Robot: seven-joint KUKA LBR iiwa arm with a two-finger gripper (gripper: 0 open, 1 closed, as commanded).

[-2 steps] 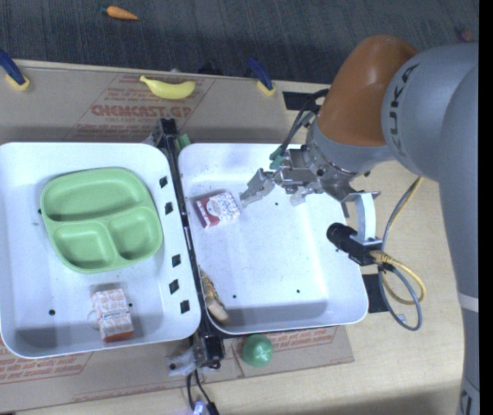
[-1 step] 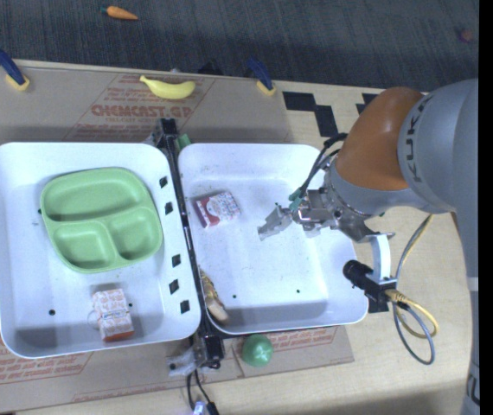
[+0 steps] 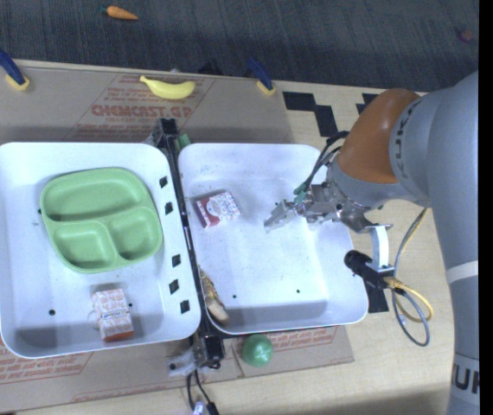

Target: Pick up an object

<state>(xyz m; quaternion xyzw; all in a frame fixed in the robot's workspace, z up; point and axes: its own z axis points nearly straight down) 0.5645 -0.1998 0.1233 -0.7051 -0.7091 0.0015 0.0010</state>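
cardboard sheets cover the bench [image 3: 48,85], and on them two shallow white bins sit side by side, touching along a black clipped seam.

starting at the gripper [image 3: 274,219]: its pale fingers point left over the right bin [image 3: 255,318], and we cannot tell whether they are apart or together, since they blur into one light shape against the white floor. nothing shows between them. just left of the tips, a little apart, lies the small red and white carton [image 3: 216,207], the nearest thing to take. behind the fingers the wrist body sits over the bin's right rim, with wires looping off it, then the orange band [image 3: 376,137], then the grey arm [image 3: 441,158] filling the right side.

we judge this to be the approach step: the tool is low in the right bin and aimed toward the carton, with no grasp made. the next move, as we read it, calls for sliding left and settling so the fingers straddle the carton before closing.

farther out, the left bin [image 3: 4,232] holds a green divided tray [image 3: 99,219] and, nearer us, a second red and white carton [image 3: 111,311]. a yellow banana [image 3: 168,86] rests on the cardboard at the far side, a green ball [image 3: 257,349] on the near side.
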